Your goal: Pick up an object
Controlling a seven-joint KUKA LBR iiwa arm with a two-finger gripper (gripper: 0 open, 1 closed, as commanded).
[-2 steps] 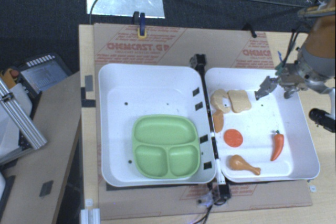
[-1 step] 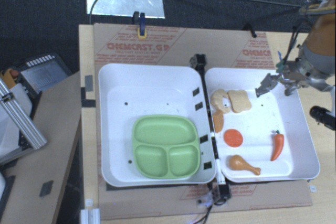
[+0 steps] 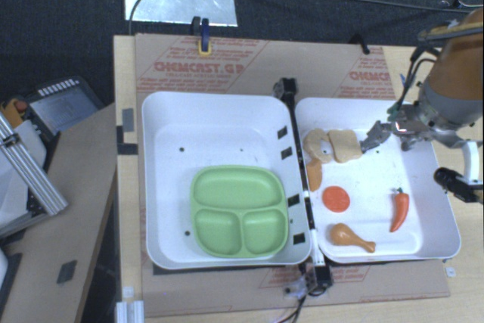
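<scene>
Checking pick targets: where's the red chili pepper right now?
In the camera view, the red chili pepper lies in the right bin, near its right wall, right of the orange disc.

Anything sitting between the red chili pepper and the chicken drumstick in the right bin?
No. In the camera view, the stretch between the red chili pepper and the chicken drumstick is bare white floor of the right bin; the tomato slice lies above that line.

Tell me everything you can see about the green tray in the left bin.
The green divided tray is pale green, looks like matte plastic, and has rounded corners. It has three compartments: one long one on the far side, two smaller ones on the near side. It lies flat and upright on the floor of the left bin, toward the bin's near right part. Nothing lies in it.
</scene>
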